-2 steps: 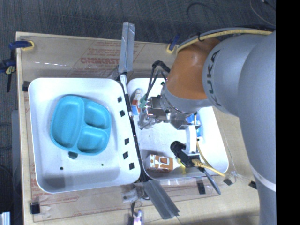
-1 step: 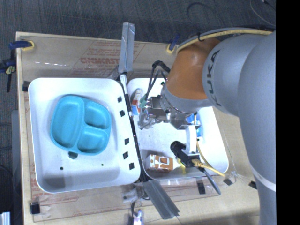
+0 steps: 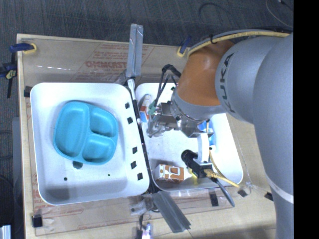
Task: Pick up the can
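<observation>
**Two bins, one can: gripper set low beside the target**

Two shallow white bins are noted side by side. The left bin (image 3: pixel 45 183) is taken up by a blue divided tray (image 3: pixel 87 133) and plays no part in the task. The right bin (image 3: pixel 234 169) is reached from above by the arm (image 3: pixel 249 73), by which much of its floor is hidden.

Can (image 3: pixel 144 107): a small item with red and pale markings is taken to be the can. It is placed at about 10 o'clock in the right bin, hard by the wall shared with the left bin. It is only partly shown, so upright or lying cannot be told.

Gripper (image 3: pixel 153 125): found at about 9 o'clock in the same bin, just beside the can, on its 5 o'clock side. Contact is not confirmed, open or closed cannot be told, and nothing is seen to be held.

Brown carton (image 3: pixel 172 172): at 7 o'clock, well apart from the can.

Step judged: final alignment. The gripper is best shifted toward 11 o'clock until centred over the can. Little room is left by the wall, so a closing line from 12 to 6 is advised. A straight descent and a vertical lift are recommended.
</observation>
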You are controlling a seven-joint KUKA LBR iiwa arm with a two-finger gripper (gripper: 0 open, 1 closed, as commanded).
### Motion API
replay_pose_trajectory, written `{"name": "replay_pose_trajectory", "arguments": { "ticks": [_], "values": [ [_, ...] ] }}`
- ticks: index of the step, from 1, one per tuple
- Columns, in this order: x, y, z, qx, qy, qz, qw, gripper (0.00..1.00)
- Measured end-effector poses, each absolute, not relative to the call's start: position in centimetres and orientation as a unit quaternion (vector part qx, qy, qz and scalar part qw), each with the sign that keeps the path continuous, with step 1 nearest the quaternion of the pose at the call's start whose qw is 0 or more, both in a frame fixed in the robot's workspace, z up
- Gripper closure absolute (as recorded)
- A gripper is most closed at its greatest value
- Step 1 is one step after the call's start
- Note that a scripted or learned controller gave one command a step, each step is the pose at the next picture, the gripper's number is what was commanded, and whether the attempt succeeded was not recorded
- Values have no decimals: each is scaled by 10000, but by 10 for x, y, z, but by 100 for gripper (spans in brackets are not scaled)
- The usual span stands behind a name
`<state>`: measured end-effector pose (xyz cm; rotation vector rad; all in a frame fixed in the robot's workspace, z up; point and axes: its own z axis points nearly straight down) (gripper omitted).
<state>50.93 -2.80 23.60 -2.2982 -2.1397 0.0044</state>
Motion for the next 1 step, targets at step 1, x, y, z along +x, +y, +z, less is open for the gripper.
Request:
{"name": "replay_pose_trajectory", "arguments": {
  "ticks": [1],
  "values": [
    [509,-28,236,-7319,-6814,14,8,0]
  ]
}}
